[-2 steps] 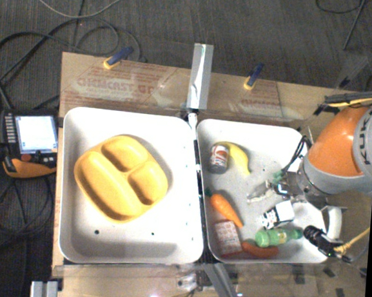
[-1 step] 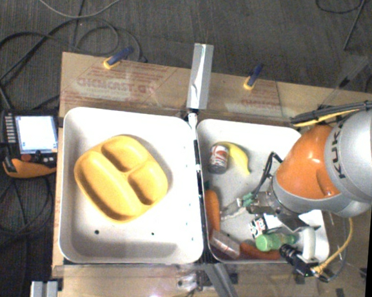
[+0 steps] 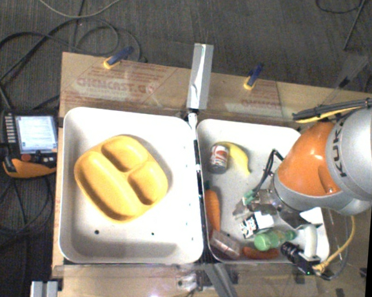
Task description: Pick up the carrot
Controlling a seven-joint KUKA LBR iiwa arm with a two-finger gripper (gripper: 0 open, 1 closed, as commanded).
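Reaching for the carrot [image 3: 213,210] calls for a move left and a straight drop over its middle, jaws across its width; it lies along the right bin's [image 3: 265,131] left wall, apart from the gripper [image 3: 253,212], whose grip I cannot tell from here

I see a yellow divided plate [image 3: 122,177] in the left bin [image 3: 62,231]; at its three o'clock, a can [image 3: 219,157] and banana [image 3: 241,157].
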